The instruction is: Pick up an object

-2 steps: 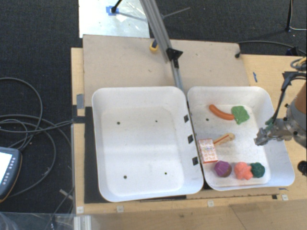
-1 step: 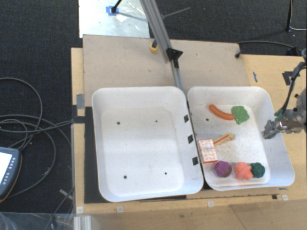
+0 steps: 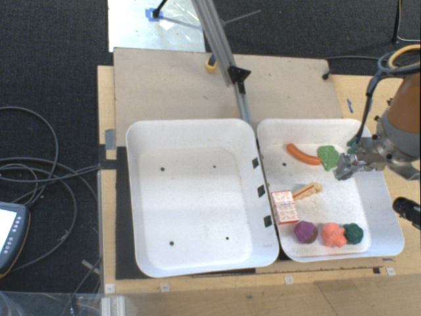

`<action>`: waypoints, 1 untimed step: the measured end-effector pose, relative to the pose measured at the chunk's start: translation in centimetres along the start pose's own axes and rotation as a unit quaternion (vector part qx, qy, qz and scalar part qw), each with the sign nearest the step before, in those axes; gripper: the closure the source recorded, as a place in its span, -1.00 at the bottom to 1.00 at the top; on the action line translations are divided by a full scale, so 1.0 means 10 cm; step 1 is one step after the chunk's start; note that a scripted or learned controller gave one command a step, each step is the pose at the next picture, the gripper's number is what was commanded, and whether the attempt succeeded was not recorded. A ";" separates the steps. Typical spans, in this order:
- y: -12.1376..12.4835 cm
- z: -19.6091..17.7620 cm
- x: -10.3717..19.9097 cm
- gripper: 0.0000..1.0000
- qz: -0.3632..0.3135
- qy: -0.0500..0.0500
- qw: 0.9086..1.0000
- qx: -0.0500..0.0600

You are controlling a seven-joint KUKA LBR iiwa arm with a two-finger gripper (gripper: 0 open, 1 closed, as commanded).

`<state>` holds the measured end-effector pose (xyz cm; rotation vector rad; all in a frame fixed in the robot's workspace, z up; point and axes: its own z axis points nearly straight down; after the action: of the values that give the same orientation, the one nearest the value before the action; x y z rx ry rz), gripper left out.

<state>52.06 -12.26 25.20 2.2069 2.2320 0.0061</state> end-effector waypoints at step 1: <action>0.12 0.03 0.62 1.00 0.000 0.001 1.000 0.001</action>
<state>53.15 -6.03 24.90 2.2081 2.2341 0.0057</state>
